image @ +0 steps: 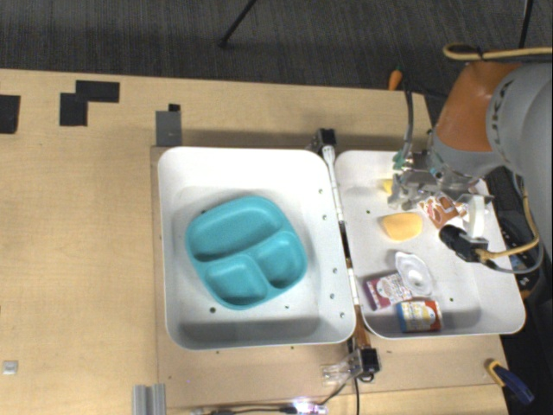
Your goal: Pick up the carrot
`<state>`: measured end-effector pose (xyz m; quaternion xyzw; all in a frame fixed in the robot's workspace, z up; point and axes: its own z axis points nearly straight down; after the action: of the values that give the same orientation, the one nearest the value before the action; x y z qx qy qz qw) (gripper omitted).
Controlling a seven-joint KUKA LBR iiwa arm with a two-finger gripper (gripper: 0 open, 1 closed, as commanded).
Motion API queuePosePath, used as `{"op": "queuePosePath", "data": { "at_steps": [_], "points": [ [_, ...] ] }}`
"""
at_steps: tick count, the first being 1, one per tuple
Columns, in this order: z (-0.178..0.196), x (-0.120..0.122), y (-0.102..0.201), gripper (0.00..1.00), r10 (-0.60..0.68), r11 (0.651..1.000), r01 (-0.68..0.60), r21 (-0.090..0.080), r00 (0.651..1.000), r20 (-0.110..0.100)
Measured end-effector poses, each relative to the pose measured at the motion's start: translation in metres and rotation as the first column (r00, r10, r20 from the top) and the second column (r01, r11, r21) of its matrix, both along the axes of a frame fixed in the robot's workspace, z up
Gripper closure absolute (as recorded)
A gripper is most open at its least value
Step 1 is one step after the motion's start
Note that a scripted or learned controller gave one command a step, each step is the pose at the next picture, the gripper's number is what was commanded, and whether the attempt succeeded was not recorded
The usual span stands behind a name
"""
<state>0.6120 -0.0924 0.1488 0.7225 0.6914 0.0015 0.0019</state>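
the gripper (pixel 404 188) hovers low at twelve o'clock in the right bin (pixel 510 318), finger state unclear, no carrot visibly lifted yet.

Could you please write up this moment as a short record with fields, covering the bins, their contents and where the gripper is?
left bin: holds a teal divided plate
right bin: holds a yellow piece, a white cup, a purple packet, a can
gripper: low over the right bin's far part, above the yellow piece
item by wrist: reddish wrapper, partly hidden
carrot: cannot tell which item it is
grasp: nothing seen between the fingers
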Motion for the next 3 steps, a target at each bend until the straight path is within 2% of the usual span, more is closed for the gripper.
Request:
{"op": "queuePosePath", "data": {
  "at_steps": [1,2,3],
  "points": [
    [0.005,-0.008,-0.004,0.0,-0.048,0.999,0.048,0.001,0.999,-0.002],
    [-0.012,-0.003,-0.007,0.0,0.043,0.999,-0.043,0.0,0.999,-0.002],
    [0.038,-0.027,0.024,0.0,-0.037,0.999,0.037,0.001,0.999,0.002]
  ]
}}
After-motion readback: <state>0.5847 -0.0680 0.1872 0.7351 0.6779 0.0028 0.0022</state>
